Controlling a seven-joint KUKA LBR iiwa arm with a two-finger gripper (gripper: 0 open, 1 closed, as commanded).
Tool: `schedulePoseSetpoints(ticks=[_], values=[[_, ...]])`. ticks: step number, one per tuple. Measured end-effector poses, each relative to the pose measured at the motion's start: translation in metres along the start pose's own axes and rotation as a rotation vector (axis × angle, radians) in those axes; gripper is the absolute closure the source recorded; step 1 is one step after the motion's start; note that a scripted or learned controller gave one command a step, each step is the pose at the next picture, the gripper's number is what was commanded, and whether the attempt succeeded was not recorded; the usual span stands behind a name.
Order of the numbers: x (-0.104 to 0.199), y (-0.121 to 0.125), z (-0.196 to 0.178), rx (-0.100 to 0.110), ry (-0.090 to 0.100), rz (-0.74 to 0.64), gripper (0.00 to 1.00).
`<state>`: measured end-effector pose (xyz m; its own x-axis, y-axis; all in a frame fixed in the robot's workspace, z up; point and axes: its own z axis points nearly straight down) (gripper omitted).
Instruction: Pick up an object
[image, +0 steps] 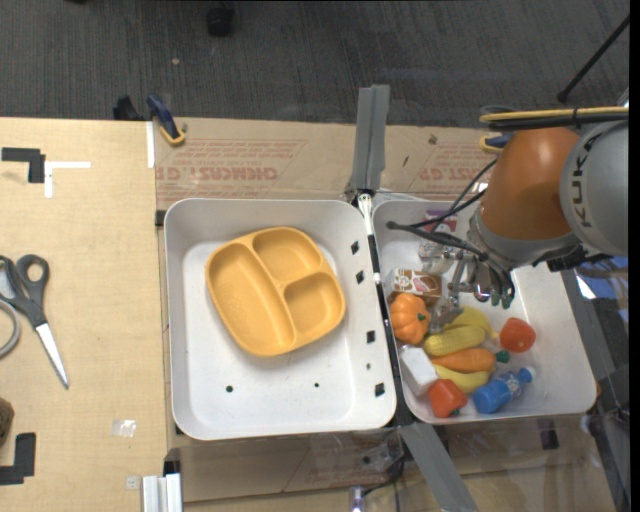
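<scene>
Orange pumpkin (408, 317) just left of tool (455, 297), right bin (560, 390)

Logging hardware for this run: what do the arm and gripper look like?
Grey KUKA arm with a rounded orange band above the wrist and partial white KUKA lettering on the grey shell. Thin dark cables trail by the wrist. The gripper is small, metallic and dark.

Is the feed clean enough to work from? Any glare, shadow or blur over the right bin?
Camera view: even light, no glare on the white bins. The arm casts soft shadow over the right bin's back, near the gripper. The toys are sharp; pumpkin and banana read clearly. The jaws sit in wire clutter, hard to read.
</scene>
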<state>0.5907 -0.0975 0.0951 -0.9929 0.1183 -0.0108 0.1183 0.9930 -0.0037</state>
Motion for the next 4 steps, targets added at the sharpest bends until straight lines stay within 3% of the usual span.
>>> schedulePoseSetpoints(ticks=[1,3,4], values=[[0.021,0.000,0.001,-0.001,0.004,0.034,0.00],[0.072,-0.007,0.001,-0.003,0.007,0.260,0.00],[0.069,-0.009,-0.009,-0.002,-0.004,0.261,1.00]])
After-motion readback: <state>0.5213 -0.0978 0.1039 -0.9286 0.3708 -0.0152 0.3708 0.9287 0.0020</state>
